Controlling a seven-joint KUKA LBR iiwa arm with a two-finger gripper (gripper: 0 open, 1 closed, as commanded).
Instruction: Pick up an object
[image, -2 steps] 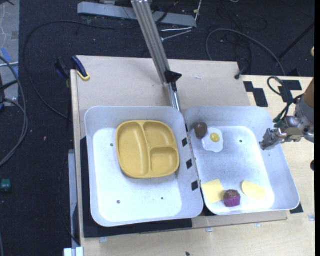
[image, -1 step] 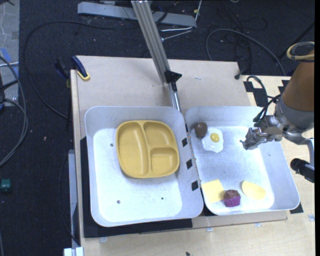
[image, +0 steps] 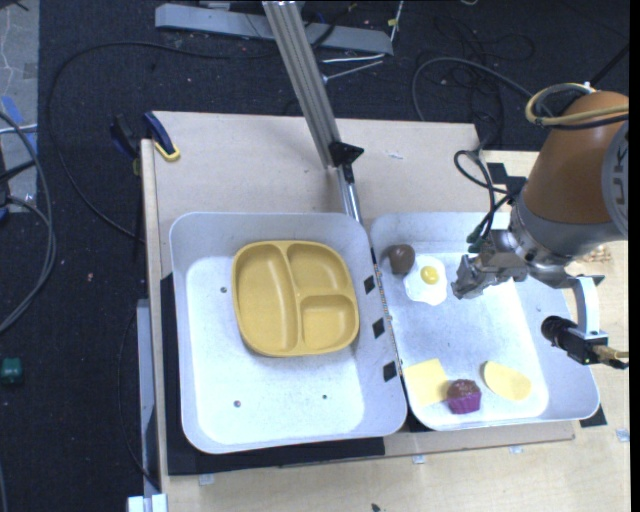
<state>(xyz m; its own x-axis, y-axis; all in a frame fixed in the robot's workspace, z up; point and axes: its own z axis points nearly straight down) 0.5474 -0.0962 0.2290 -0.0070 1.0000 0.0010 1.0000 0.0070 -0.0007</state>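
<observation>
Your hand (image: 468, 283) low in the right bin (image: 545, 330), grip state impossible to tell, fried egg (image: 427, 281) just left of it, brown ball (image: 401, 258) beyond.

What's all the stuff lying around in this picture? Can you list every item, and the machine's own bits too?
white bins: two, white, side by side on the bench
divided plate: one, yellow, in the left bin
brown lump: one, brown, top left of the right bin
fried egg toy: one, white with a yellow middle, just below and right of the brown lump
yellow slab: one, pale yellow, bottom left of the right bin
purple piece: one, purple, right beside the yellow slab
yellow oval slice: one, yellow, bottom right of the right bin
bench: one, tan wood
arm: one, grey and orange, from the right
gripper: one, grey, above the right bin beside the fried egg toy
</observation>
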